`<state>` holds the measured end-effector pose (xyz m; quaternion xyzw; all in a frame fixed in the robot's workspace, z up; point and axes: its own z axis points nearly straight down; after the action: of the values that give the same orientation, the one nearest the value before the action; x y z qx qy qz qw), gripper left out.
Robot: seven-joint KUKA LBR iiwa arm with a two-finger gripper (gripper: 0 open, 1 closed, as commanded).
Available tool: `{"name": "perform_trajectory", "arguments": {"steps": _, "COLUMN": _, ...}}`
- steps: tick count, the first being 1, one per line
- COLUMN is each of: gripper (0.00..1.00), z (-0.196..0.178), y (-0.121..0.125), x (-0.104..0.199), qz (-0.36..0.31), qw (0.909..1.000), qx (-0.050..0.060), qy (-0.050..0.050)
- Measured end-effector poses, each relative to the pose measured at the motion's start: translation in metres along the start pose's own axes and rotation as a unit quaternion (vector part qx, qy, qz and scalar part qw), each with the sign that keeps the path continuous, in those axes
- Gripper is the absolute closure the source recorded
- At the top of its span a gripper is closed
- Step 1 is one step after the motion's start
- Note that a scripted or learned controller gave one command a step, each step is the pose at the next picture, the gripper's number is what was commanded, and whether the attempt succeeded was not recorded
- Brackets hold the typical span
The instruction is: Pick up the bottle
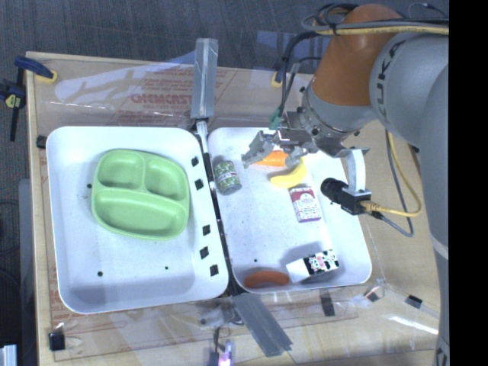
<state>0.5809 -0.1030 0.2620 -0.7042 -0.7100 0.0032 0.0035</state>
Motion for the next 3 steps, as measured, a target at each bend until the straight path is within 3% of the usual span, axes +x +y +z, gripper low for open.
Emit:
{"name": "perform_trajectory", "arguments": {"steps": 1, "gripper": 0.00, "z": 0.075, "y": -0.059, "x": 0.058, "qz": 0.184, "qw": 0.9829, "qx": 0.001, "qy": 0.000}}
{"name": "perform_trajectory", "arguments": {"steps": 2, "gripper": 0.00, "z": 0.138, "y": -0.080, "x": 0.037, "qz": 0.131, "qw": 0.9913, "qx": -0.007, "qy": 0.015}}
{"name": "perform_trajectory", "arguments": {"steps": 3, "gripper": 0.00, "z": 0.168, "y": -0.018, "x": 0.044, "qz": 0.094, "qw": 0.9950, "qx": 0.023, "qy": 0.025}}
